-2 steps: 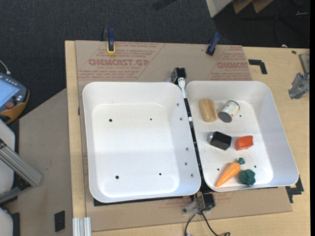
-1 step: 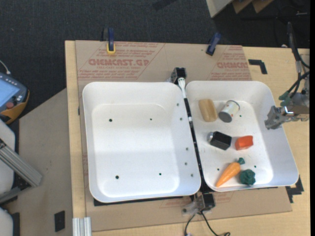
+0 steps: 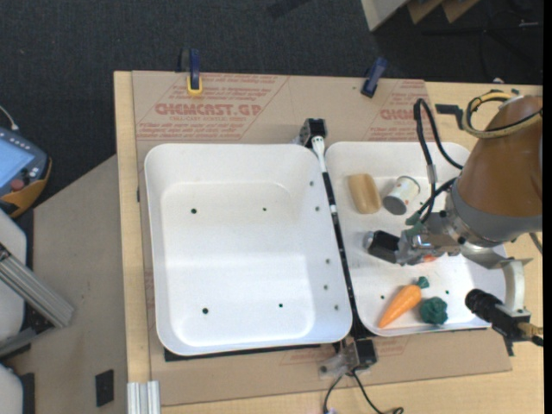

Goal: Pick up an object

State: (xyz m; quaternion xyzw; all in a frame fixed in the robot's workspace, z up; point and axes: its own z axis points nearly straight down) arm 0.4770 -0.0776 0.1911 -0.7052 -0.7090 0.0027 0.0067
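Trouble is most likely to come from crowding in the right bin [image 3: 362, 158], so watch the descent. Your end effector [image 3: 390, 247] sits low over the middle of that bin; whether it is open or closed, or has anything in it, you cannot tell from this angle. Candidate objects lie close around it: a tan cylinder [image 3: 364, 193] and a small grey-and-white cup [image 3: 399, 194] toward the far side, an orange carrot [image 3: 399, 305] and a green lump [image 3: 434, 310] near the front rim. A misjudged drop could knock one of these aside or clip two at once. The carrot lies against the bin's sloping wall, which may block a clean grip. The left bin [image 3: 164, 231] offers nothing to grab, and the arm's cable [image 3: 427, 149] loops over the right one.
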